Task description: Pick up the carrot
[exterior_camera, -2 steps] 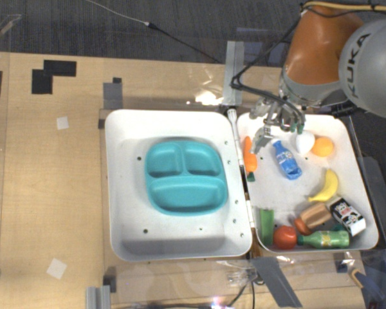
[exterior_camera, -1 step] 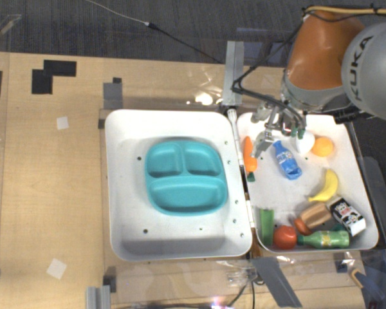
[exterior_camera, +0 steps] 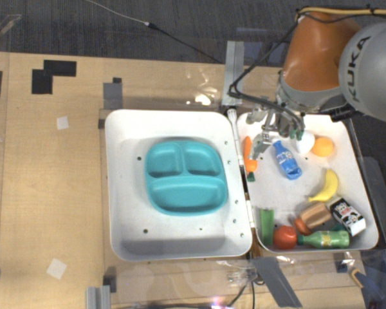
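Two white bins are sitting side by side on the wooden bench (exterior_camera: pixel 45 192). The left bin (exterior_camera: pixel 119 172) is holding a blue plate (exterior_camera: pixel 185 176) with three sections, and the plate is lying flat near the middle. The right bin (exterior_camera: pixel 357 172) is holding lots of toy food. The carrot (exterior_camera: pixel 248 154) is lying along the left wall of this bin, orange with a bit of green at its lower end. A blue bottle (exterior_camera: pixel 286 159) is lying just beside it, toward the middle. An orange (exterior_camera: pixel 322 147) is sitting near the top right, and a banana (exterior_camera: pixel 326 187) is curving below it. Along the bottom, a green block (exterior_camera: pixel 266 224) is standing next to a red tomato (exterior_camera: pixel 285 237), a green bottle (exterior_camera: pixel 325 239), a brown roll (exterior_camera: pixel 312 217) and a small black and white box (exterior_camera: pixel 347 216). The grey and orange arm (exterior_camera: pixel 328 50) is reaching in from the top right. The gripper (exterior_camera: pixel 265 140) is hanging over the top of the right bin, pointing down, just beside the carrot and the blue bottle. It is not holding anything, and I cannot tell how wide it is standing.
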Robot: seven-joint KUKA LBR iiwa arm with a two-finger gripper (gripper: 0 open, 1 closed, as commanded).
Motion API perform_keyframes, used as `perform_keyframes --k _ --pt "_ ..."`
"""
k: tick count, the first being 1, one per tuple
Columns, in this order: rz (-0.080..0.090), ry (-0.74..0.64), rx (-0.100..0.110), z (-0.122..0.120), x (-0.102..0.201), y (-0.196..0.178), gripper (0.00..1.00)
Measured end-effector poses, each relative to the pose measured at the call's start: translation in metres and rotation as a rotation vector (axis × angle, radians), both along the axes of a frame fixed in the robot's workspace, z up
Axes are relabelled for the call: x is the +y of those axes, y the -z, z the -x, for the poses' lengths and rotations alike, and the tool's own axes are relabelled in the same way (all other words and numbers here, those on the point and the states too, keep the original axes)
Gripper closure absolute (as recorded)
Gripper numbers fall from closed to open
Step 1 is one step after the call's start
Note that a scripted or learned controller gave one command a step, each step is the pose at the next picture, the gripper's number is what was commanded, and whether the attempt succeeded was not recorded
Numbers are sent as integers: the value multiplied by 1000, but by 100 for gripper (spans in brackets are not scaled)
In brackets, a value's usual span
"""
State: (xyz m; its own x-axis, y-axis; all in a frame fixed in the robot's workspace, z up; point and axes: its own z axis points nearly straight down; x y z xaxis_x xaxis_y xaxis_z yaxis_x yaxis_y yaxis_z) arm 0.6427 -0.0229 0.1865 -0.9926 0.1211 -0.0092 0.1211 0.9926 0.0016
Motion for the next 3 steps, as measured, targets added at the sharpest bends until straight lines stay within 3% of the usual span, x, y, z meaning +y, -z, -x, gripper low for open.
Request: perform_keyframes --k 1,2,3 --pt "3 -145 1 68 -55 0 0" --pt "1 -247 -2 4 -17 -1 0" --pt "6 -348 -9 -7 -71 96 0"
